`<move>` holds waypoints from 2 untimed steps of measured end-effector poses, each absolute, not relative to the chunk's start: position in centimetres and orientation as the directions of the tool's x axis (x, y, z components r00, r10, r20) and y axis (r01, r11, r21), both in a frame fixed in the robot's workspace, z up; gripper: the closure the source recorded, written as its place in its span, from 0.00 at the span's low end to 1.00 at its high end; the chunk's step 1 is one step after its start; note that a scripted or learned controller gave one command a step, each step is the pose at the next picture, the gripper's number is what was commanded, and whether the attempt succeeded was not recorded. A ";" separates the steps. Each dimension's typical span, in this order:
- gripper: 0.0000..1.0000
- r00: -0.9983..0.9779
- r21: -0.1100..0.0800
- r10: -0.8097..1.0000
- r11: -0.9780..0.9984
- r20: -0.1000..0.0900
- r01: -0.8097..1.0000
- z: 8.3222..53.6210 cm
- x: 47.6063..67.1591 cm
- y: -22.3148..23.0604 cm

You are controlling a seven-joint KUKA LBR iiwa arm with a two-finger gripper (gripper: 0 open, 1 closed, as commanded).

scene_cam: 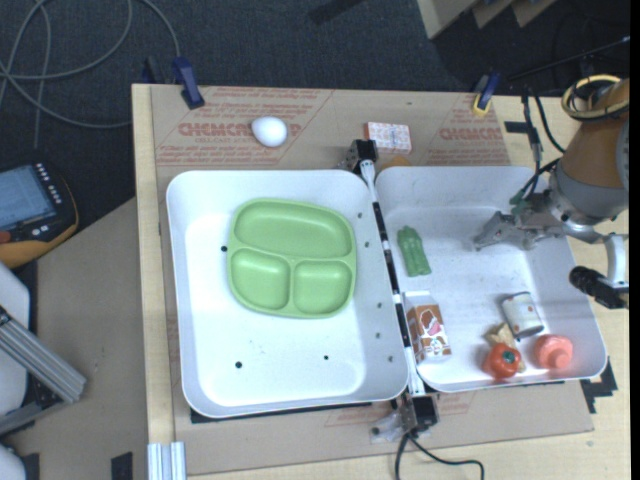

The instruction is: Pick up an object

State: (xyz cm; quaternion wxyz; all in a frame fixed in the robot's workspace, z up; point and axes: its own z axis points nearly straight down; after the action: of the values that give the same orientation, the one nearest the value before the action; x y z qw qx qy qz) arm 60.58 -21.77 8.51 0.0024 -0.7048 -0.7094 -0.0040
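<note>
My gripper [508,234] hangs over the upper middle of the right bin [455,193], its fingers spread open with nothing between them. Below it, in the bin's lower right corner, lie a small silver can [521,315], an orange-red toy [505,359] and a pinkish-red object [553,351]. A green block [412,250] lies to the gripper's left, near the bin's left wall. A printed snack packet [429,330] rests below the green block.
The left bin [200,288] holds a green divided plate [293,256]. Behind the bins on the bench sit a white ball [268,130] and a small patterned box [389,136]. Blue clamps [187,81] [486,91] grip the bench's far edge.
</note>
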 end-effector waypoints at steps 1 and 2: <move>1.00 -0.006 0.004 1.000 0.006 0.001 1.000 9.6 60.6 -22.0; 1.00 -0.003 0.003 1.000 0.003 0.000 1.000 12.9 66.8 -16.6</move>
State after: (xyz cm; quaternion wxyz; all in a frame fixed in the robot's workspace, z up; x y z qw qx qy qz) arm 66.76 -16.62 12.92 -0.0013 -0.7060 -0.7082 -0.0011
